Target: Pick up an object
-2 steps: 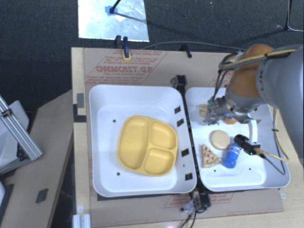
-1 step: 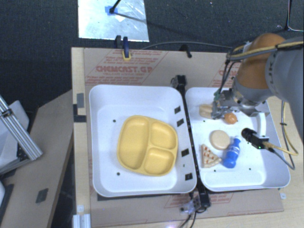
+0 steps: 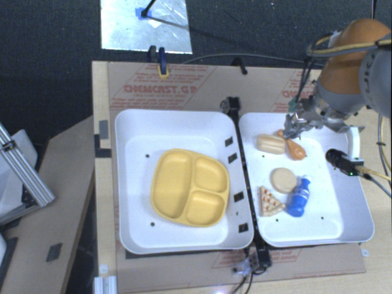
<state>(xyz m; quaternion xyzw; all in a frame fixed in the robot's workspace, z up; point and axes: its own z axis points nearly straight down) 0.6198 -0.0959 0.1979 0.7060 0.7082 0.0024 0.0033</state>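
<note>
In the right white bin lie a pale bread roll, an orange carrot-like piece, a round tan cookie, a pizza slice and a blue bottle. My gripper hangs at the bin's far edge, just above the orange piece and right of the roll. Its fingertips are small and dark against the bin wall.
The left white bin holds a yellow divided tray. A black clip strip joins the two bins. Cardboard lies under both bins, and a shiny sheet lies beyond the bench.
</note>
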